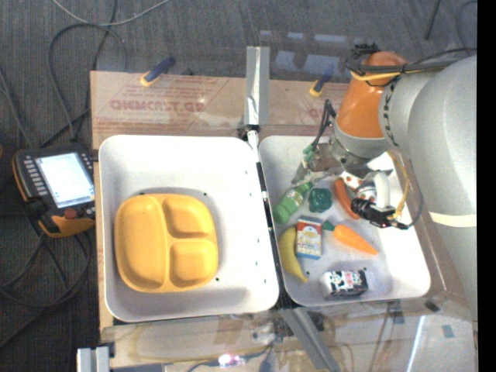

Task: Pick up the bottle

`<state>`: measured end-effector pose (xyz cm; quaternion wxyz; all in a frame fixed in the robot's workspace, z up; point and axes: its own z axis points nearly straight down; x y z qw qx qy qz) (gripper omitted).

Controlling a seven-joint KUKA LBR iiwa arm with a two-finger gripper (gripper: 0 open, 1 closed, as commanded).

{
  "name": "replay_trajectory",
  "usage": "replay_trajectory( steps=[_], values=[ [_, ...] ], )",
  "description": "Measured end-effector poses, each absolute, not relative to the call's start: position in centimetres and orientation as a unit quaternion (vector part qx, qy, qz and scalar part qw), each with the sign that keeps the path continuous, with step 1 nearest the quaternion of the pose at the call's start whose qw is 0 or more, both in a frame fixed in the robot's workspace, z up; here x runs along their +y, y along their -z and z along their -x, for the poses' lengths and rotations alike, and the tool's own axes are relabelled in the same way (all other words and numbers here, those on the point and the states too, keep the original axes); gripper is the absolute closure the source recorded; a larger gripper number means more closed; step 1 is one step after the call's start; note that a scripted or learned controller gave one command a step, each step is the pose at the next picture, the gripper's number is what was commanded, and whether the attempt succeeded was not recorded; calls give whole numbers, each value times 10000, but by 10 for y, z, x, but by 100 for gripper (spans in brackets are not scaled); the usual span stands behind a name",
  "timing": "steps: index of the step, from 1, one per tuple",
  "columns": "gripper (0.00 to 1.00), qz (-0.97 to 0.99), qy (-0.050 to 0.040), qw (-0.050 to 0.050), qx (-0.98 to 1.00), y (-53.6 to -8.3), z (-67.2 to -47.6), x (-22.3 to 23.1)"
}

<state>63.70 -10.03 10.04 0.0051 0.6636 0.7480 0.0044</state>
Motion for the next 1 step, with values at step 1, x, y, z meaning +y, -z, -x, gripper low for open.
replay_trajectory(
  steps=[1],
  values=[
    [100, -6593, 13, 3, 7519, -221, -656, -41]
  ],
)
